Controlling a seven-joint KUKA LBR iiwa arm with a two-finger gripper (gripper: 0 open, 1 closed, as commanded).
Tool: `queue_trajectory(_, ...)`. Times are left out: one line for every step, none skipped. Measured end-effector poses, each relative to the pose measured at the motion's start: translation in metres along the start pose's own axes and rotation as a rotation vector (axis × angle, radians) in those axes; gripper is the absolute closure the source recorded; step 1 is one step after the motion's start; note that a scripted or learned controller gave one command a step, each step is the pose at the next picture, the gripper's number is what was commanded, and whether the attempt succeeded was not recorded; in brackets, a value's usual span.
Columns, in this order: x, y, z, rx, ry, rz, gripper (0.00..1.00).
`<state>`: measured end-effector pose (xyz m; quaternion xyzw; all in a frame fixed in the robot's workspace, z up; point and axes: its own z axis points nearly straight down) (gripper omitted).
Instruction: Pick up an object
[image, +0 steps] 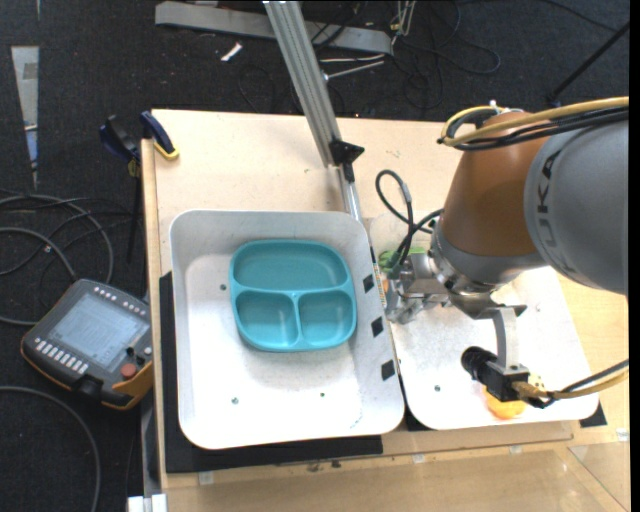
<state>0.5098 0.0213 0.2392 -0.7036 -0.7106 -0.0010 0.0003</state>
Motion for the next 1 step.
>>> queue_trajectory(0.0505, -0.006, -0.0035, 0.001, 0.0, 0.001, 1.0)
